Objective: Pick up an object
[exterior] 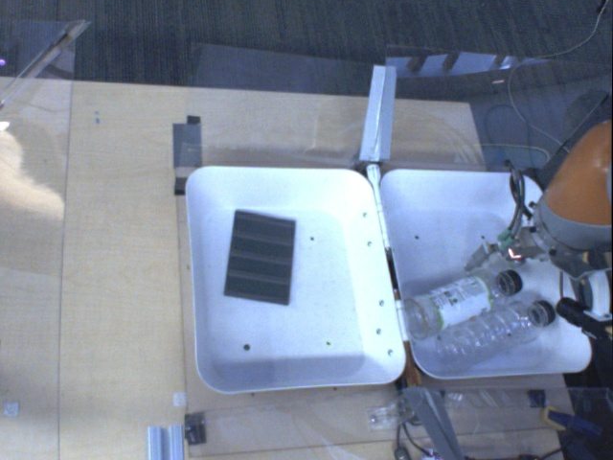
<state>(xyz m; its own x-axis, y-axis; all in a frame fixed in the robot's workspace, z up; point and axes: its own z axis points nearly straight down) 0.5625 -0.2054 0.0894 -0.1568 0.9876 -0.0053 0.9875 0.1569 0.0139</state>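
A dark ridged rectangular pad lies flat in the left bin. In the right bin two clear plastic bottles lie on their sides near the front. One bottle carries a white label and has a dark cap pointing right. The other bottle is bare and lies just in front of the first. My gripper hangs over the right bin, just above and behind the labelled bottle's cap end, with the orange-banded wrist to its right.
A metal divider post rises behind the seam between the bins. The wooden bench spreads to the left. Cables and brackets sit at the front edge below the right bin.
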